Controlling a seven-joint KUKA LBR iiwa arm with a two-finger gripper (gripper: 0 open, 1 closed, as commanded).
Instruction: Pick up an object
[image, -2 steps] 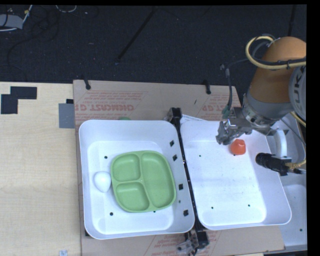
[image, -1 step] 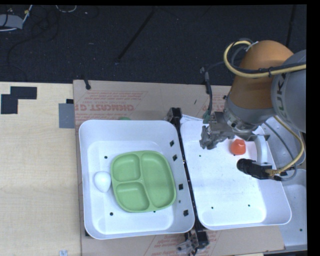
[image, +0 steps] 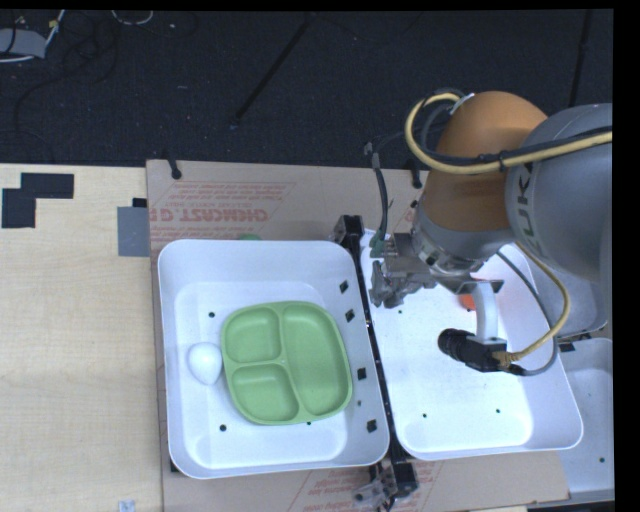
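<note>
Reaching in from the right, the grey arm (image: 560, 190) with its orange band hangs over the right bin (image: 480, 430), its gripper (image: 392, 283) low near that bin's upper left corner, beside the divide between the bins. Whether the tool is wide, narrow or holding anything I cannot tell, as the wrist hides it. Over in the left bin (image: 200, 270) lies a green divided plate (image: 286, 361), with a white egg (image: 205, 362) touching its left edge.

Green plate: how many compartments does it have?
3. The green plate in the left bin has two compartments across its far side, one left and one right, and one larger compartment on the near side. A white egg-shaped object sits beside its left edge.
</note>
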